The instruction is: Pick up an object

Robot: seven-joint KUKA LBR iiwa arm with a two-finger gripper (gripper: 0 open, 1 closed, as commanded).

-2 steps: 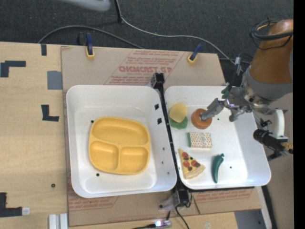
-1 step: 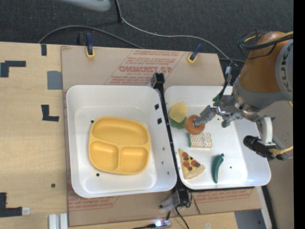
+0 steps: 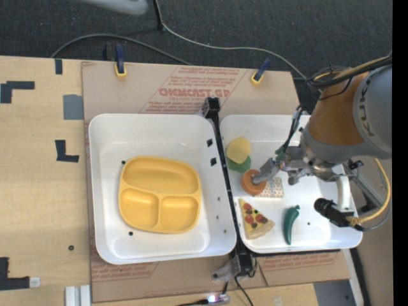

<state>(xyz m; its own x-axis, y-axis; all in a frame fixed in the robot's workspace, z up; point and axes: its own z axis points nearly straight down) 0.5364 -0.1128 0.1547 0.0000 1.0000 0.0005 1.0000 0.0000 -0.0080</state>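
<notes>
Orange disc [image 3: 251,182] under gripper [image 3: 260,178]; pizza slice [image 3: 254,218], green pepper [image 3: 290,223] near.

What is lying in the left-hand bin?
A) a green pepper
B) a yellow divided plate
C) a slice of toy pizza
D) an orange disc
B: the yellow divided plate lies alone in the left bin, its three compartments facing up.
</notes>
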